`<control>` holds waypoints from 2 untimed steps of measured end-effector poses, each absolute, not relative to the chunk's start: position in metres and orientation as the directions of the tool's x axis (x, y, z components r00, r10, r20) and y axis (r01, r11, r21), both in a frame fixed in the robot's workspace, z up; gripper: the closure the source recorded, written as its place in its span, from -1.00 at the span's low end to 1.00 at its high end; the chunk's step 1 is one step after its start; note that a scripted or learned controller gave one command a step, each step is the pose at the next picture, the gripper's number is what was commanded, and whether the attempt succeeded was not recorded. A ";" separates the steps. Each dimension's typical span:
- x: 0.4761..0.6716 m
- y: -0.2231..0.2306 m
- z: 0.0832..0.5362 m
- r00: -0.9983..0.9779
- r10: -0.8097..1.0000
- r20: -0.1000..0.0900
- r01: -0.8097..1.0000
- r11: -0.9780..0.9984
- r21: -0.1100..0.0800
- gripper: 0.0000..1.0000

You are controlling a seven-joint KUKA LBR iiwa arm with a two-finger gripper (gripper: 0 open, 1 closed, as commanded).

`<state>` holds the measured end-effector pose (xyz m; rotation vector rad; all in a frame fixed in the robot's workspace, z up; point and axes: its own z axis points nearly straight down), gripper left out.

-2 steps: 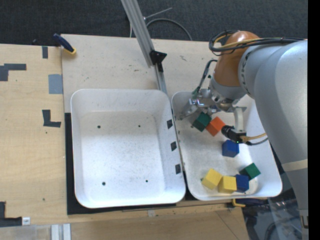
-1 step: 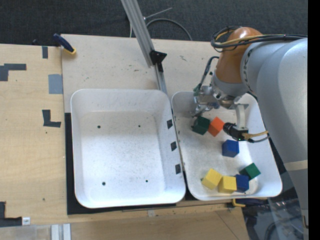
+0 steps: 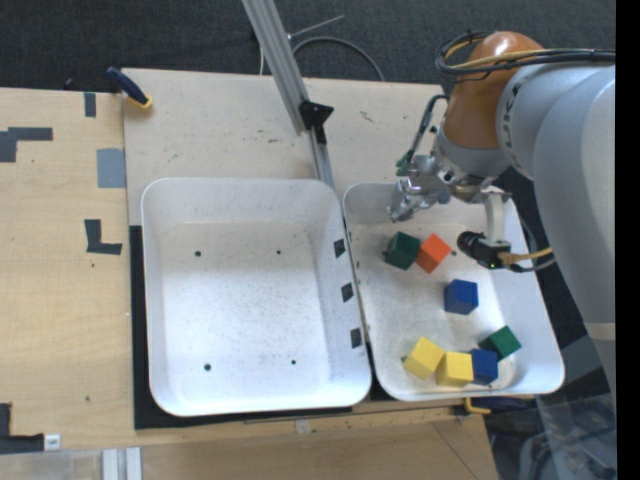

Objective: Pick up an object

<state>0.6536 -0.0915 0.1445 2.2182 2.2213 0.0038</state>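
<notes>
Seven small blocks lie in the right bin (image 3: 548,368), and your gripper (image 3: 408,204) hangs over that bin's far left corner, close to the wall that splits the two bins. You cannot tell from this slanted view whether it is spread or pinched; nothing shows between its tips.

Just below the gripper, toward the near side, sit the dark green block (image 3: 401,251) and the orange block (image 3: 433,253), touching each other, the green one more directly under the tips. Farther toward the near edge and a little to the right of the gripper, the blue block (image 3: 461,296) stands alone on the bin floor, apart from the rest.

Well away from the gripper, in the bin's near corner, you have a cluster: a yellow block (image 3: 424,357), a second yellow block (image 3: 457,368) touching it, a second blue block (image 3: 485,365) pressed against that one, and a small green block (image 3: 501,342) just behind them.

To the gripper's left, across the divider, lies the left bin (image 3: 160,208). A black cable end (image 3: 480,248) hangs from the arm (image 3: 560,148) to the right of the gripper, above the bin floor beside the orange block.
</notes>
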 end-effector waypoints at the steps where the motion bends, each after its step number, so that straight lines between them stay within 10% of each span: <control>1: 0.662 -0.099 0.197 -0.002 1.000 -0.001 1.000 0.002 0.005 1.00; 2: 0.660 -0.102 0.260 -0.001 1.000 -0.001 1.000 0.001 0.006 1.00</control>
